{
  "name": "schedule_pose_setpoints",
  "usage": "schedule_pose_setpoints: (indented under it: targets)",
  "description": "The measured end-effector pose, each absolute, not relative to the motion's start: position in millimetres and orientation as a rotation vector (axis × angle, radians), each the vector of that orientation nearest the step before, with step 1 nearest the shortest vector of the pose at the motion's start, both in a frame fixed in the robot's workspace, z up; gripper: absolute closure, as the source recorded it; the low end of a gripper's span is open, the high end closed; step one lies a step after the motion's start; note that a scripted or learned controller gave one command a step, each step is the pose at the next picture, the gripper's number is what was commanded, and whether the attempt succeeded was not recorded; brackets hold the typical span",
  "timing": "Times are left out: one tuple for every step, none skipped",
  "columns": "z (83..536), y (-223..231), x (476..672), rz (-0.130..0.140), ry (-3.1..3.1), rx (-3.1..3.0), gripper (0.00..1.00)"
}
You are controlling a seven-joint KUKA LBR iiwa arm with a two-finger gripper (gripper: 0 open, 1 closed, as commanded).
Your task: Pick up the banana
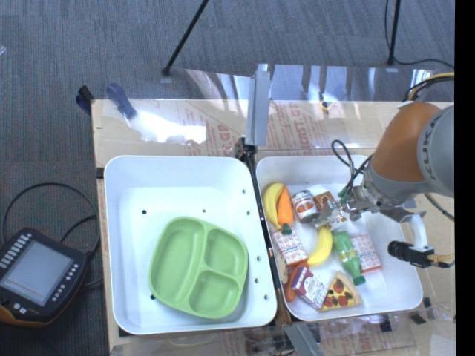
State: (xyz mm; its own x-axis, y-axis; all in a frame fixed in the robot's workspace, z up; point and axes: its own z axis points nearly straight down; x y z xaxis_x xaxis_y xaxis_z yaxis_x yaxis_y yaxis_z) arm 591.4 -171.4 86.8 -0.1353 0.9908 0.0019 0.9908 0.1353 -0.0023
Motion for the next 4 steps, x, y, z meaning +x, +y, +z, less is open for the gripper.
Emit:
schedule_pose_setpoints:
  targets:
    - [86.3,-170.6,542.8,0.002,-2.309,-2.123,0.0]
    - [115.8,-188.6,578.7,0.001,-2.208,-2.231,0.0]
    - [86.2,-137.4,537.5,0.004,-1.901,-2.494,0.0]
    - [86.0,-131.5,510.5,0.004,-2.002,-2.414,0.0]
